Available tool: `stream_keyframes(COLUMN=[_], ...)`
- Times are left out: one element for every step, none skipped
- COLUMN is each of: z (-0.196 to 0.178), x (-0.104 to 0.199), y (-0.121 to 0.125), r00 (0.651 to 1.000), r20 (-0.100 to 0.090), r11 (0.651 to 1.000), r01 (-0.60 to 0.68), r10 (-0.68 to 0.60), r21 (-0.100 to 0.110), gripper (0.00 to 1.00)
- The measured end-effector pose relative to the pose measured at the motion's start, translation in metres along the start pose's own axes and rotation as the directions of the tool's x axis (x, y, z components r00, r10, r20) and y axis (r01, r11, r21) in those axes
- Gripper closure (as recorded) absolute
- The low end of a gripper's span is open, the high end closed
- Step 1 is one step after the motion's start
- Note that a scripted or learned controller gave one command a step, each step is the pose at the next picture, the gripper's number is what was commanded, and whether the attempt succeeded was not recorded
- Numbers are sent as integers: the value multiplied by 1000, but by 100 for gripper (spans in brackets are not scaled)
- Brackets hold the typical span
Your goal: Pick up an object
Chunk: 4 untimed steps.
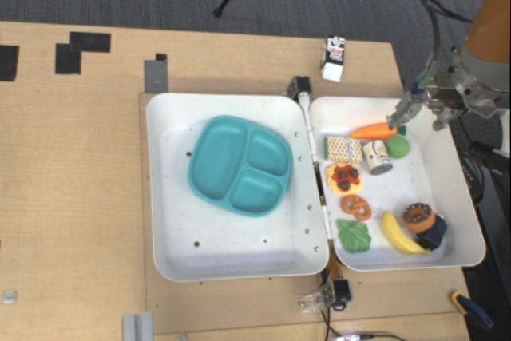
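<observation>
My end effector hangs over the far right part of the right bin, its fingers spread and clasping nothing; one finger points down just beside the carrot, the other sits further right; whether the nearer finger touches the carrot I cannot tell. The carrot lies along the far side of that bin, its green end to the right; just near of it are a patterned packet, a small can and a green ball; nearer still come a red berry piece, a pretzel, a green leafy piece, a banana and a doughnut resting on a dark block. The left bin holds a teal divided tray; a small white box stands on the worktop beyond the bins.
</observation>
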<state>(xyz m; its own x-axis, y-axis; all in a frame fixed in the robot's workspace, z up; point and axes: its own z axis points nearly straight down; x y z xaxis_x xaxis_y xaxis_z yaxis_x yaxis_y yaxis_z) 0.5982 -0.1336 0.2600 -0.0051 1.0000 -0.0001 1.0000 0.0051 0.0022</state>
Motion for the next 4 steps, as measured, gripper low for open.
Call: stream_keyframes(z=[139, 126, 126, 170], x=[7, 7, 7, 7], y=[2, 5, 4, 18], r00=[1000, 1000, 1000, 1000], r20=[-1, 1, 0, -1], r11=[1000, 1000, 1000, 1000], r01=[-3, -3, -3, 1], r10=[3, 3, 3, -1], r21=[4, -5, -3, -7], gripper=[0, 100, 0, 0])
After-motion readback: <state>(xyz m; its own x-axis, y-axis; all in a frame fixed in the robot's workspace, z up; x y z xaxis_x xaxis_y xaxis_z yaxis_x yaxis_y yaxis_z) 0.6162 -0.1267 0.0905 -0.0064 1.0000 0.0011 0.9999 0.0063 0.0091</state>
